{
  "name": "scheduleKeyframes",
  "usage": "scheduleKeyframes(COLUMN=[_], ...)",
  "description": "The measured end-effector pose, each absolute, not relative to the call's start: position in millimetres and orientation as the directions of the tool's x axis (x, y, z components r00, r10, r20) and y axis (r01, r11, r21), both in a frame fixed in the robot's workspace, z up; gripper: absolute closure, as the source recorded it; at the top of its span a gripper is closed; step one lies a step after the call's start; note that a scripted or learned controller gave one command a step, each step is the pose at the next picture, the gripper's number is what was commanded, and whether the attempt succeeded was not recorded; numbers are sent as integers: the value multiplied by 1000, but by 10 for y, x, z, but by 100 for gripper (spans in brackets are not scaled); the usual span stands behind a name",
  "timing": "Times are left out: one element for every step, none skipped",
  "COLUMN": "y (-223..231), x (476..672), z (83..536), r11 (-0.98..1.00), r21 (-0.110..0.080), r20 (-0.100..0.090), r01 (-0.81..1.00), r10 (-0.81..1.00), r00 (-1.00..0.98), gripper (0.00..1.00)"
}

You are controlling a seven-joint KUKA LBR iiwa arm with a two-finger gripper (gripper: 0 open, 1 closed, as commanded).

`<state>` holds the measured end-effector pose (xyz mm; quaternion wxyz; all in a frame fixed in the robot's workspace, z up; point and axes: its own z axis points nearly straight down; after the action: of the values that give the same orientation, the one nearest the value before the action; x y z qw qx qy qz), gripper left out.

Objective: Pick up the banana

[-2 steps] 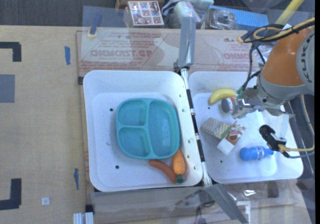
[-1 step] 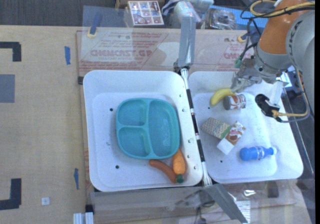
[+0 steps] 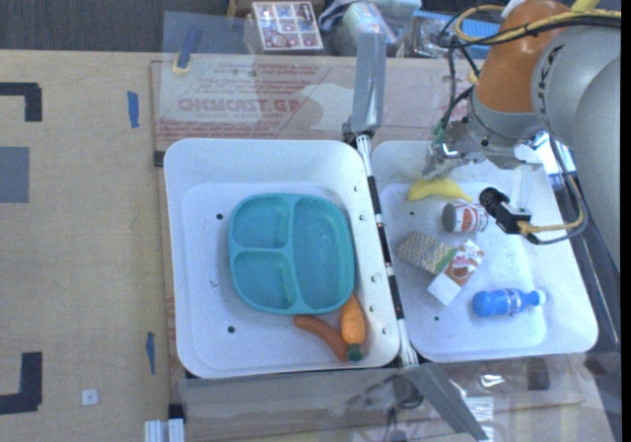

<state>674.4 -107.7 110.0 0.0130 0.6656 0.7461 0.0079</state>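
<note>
The curved yellow banana [image 3: 440,190] lay on the floor of the right-hand shallow white plastic bin [image 3: 552,327], near its far wall. The grey arm's 2-finger gripper [image 3: 441,156] hung just beyond the banana's far end, close above it. Whether it was released or clenched I could not tell, and nothing showed the fruit caught in it.

The likely failure was a slip: the banana's skin looked smooth and its body tapered, so a close at the thin tip could squeeze it sideways. Just beside the banana on its near side stood a small round can with a red band [image 3: 463,218], which a shoved banana might knock. Nearer than that lay a patterned crinkly packet [image 3: 424,252] and a glossy blue plastic bottle [image 3: 505,302]. Left of the banana, in the other bin, sat a matte teal 3-section plate [image 3: 291,253] with an orange carrot [image 3: 323,332] beside it.
</note>
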Motion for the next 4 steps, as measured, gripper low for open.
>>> scheduleKeyframes(y=[-1076,-1075,-1077,-268], x=[6694,6044,6053,6636], z=[1023,887,991,1853], r11=[213,467,466,406], r21=[12,9,12,2], r20=[-6,-5,-7,-1], r01=[977,884,885,914], r10=[977,884,885,914], r00=[-213,-467,-466,-406], gripper=[0,0,100,100])
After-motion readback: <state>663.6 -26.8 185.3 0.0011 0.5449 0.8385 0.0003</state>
